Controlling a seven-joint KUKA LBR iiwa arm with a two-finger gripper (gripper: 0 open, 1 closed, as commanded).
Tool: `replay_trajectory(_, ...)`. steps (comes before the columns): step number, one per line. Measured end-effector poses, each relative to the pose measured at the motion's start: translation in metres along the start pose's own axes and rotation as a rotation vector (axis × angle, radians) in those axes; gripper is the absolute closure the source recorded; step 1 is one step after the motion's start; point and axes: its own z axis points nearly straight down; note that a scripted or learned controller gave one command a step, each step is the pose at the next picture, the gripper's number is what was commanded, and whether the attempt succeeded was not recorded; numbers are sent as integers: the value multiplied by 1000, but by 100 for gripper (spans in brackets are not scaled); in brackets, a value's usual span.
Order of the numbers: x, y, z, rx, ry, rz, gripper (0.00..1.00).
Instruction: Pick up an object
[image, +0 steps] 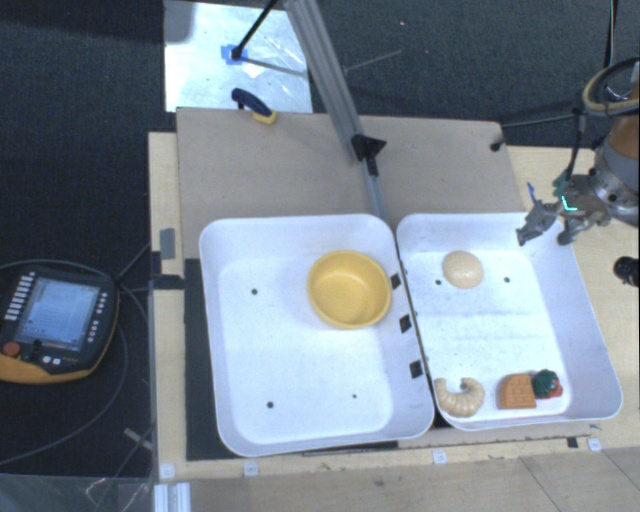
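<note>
My gripper (549, 228) hangs over the far right rim of the right bin (585, 330), its two dark fingers spread apart with nothing between them. In that bin a round beige bun-like object (462, 269) lies near the far side, left of the gripper. At the bin's near edge rest a curled cream croissant-like piece (460, 397), an orange square cracker-like piece (516, 391) and a small green and red item (546, 383) touching it. A yellow bowl (348, 288) sits in the left bin (240, 340) toward its far right.
A grey camera pole (335, 85) slants across the brown board behind the bins. A clamp (254, 104) lies at the board's far left. A teach pendant (50, 320) rests on the dark floor to the left. Cables hang at the far right.
</note>
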Motion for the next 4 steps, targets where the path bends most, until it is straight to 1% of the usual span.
replay_trajectory(1,0,0,0,0,0,0,0)
replay_trajectory(2,-4,-1,62,5,1,1,0)
replay_trajectory(4,-5,-6,144,3,1,0,0)
